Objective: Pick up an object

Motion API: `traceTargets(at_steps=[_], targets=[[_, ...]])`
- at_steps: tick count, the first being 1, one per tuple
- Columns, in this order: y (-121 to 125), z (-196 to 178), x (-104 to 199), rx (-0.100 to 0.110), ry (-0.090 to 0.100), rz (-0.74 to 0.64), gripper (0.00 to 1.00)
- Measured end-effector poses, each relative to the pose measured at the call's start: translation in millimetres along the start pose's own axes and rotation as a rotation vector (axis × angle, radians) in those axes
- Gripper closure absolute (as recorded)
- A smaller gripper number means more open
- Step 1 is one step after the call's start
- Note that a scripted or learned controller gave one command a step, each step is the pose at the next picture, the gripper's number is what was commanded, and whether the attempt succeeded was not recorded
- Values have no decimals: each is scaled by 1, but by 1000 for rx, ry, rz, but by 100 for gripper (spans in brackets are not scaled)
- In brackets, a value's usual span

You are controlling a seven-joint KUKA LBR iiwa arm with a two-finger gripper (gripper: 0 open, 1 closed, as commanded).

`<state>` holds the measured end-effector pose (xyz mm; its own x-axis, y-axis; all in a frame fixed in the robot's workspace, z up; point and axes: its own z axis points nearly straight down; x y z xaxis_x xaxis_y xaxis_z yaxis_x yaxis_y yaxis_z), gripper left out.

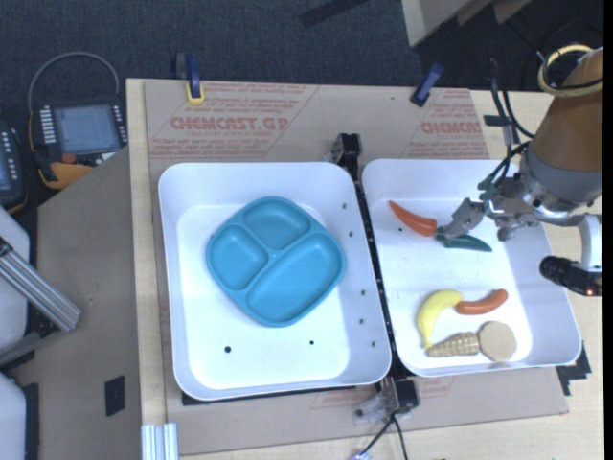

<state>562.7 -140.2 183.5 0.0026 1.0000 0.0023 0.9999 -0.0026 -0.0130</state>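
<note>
Your pincer (458,224) sits low in the right bin (546,185), over the teal piece (471,242) lying left-right; whether its fingers are spread, I cannot tell. The orange pepper (414,218) lies just left, slanted. Banana (434,314), sausage (481,302) and cone (453,346) lie nearer the front, clear of the approach.

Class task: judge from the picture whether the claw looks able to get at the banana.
Probably yes: the banana lies uncovered in the right bin, the claw is over that bin, though a sausage touches it.
</note>
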Motion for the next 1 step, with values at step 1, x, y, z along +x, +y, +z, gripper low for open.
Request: traceTargets(at_steps=[1], targets=[[3,-7,0,-13,-2,-3,0]])
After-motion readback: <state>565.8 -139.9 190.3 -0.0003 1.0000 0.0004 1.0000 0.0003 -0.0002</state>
